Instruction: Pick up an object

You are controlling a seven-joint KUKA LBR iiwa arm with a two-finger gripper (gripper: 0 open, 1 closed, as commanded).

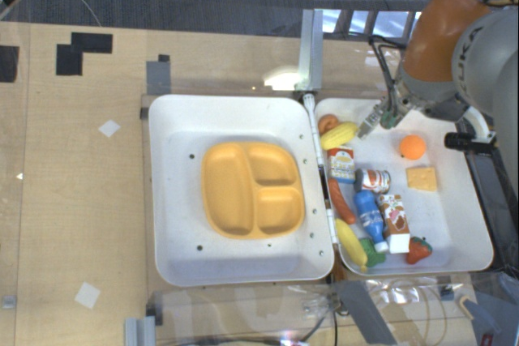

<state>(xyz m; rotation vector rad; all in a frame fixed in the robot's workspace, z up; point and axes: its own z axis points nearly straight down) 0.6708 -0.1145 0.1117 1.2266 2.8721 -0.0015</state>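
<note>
Gripper: our two-finger gripper (371,124) hangs upper right of frame, just beside the yellow plastic corn cob (338,134); jaws slightly apart, gripping nothing | Target: corn at the right white bin's (474,255) upper-left corner, likely nearest pick | Left: yellow sectioned tray (252,189) in the other white bin (178,255)

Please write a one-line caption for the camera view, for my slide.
The arm's hand hovers in the right bin near the corn; a yellow divided tray lies in the left bin.
</note>
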